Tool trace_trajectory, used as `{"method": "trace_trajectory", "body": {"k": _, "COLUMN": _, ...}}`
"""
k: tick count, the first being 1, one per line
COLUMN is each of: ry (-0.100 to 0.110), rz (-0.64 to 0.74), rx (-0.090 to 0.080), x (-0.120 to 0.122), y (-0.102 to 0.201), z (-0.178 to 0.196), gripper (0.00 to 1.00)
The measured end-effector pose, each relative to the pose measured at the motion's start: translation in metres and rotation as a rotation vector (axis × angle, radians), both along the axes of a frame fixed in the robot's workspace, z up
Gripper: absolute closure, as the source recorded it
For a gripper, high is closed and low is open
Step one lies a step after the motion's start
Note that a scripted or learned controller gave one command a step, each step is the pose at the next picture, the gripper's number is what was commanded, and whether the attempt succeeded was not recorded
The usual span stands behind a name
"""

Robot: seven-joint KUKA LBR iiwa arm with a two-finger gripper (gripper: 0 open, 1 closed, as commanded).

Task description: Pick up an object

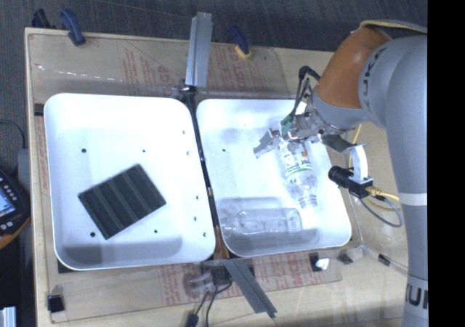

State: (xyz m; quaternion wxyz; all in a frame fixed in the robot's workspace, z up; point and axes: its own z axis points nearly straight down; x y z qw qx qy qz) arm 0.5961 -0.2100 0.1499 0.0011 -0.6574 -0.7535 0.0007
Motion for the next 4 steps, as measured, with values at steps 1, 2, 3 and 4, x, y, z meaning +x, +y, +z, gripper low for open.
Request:
{"method": "trace_trajectory", "body": {"k": 1, "ry": 0.000, "rz": 0.000, "rx": 0.000, "x": 0.000, "y": 0.000, "z": 0.000, "gripper": 0.00}}
{"method": "trace_trajectory", "body": {"k": 2, "ry": 0.000, "rz": 0.000, "rx": 0.000, "x": 0.000, "y": 0.000, "z": 0.000, "gripper": 0.00}}
{"method": "trace_trajectory", "body": {"k": 3, "ry": -0.001, "rz": -0.097, "rx": 0.000, "x": 0.023, "y": 0.029, "z": -0.033, "gripper": 0.00}}
{"method": "trace_trajectory", "body": {"k": 4, "ry": -0.003, "rz": 0.033, "rx": -0.001, "x": 0.030, "y": 0.001, "z": 0.000, "gripper": 0.00}}
